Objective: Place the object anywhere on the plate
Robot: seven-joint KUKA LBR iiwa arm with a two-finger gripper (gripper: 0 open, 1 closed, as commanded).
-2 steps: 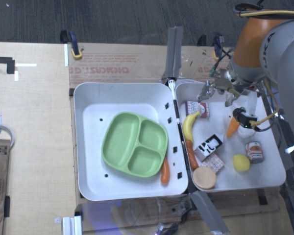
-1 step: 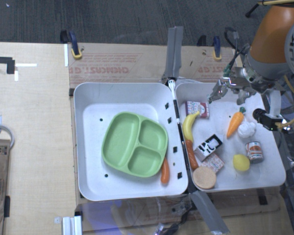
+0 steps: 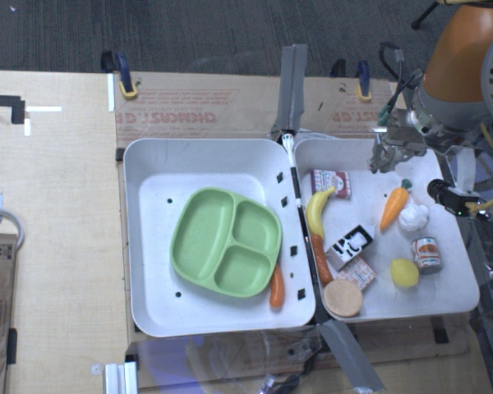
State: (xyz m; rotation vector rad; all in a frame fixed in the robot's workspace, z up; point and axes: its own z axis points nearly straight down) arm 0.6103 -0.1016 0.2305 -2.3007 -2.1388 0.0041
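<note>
Approach stage. The gripper (image 3: 384, 161) hangs over the far edge of the right bin (image 3: 460, 290), well apart from the green plate (image 3: 226, 242) in the left bin (image 3: 140, 245). Whether its jaws stand open or closed cannot be told. No object is seen between them. Candidates, carrot (image 3: 393, 207) and banana (image 3: 316, 208), lie right of the plate. Next: descend and grasp one.

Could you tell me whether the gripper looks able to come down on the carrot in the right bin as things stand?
Probably yes: the gripper hovers just above-left of the carrot, which lies uncovered, though a white object sits close beside it.
</note>
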